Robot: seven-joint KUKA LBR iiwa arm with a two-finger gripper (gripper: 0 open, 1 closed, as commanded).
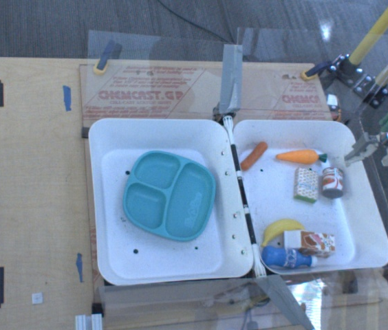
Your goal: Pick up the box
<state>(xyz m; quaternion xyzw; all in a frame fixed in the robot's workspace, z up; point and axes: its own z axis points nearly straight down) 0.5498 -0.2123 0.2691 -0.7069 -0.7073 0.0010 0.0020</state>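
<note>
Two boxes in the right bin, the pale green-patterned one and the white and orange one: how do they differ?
The pale green-patterned box sits mid-bin beside the small can; the white and orange box lies at the near edge against the yellow banana and blue bottle. The first runs front to back, the second crosswise. Both lie flat.

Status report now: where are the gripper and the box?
Gripper at right bin's right rim. Box lies free, untouched. Can touches its right side.
</note>
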